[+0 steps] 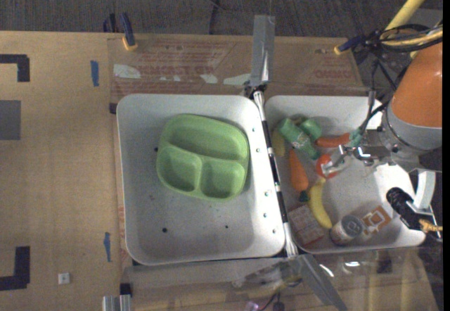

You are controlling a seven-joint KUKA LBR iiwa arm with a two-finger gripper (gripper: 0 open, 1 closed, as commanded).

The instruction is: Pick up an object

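Observation:
The right bin [351, 193] holds several objects. A green bottle [299, 132] lies at its upper left, with an orange carrot [299, 170] below it and a yellow banana [320, 205] lower still. A thin orange-red piece [330, 141] lies beside the bottle. My gripper [335, 160] reaches in from the right, low over the bin's middle, its tip at a small red object [325, 165] just right of the carrot. The view does not show whether the red object is held.
A small patterned box [307, 225] and a lying jar with an orange label [360, 225] sit by the right bin's front wall. A green divided plate [204, 156] rests in the left bin [183, 232]. The arm's orange band [422, 91] and cables overhang the right bin's right side.

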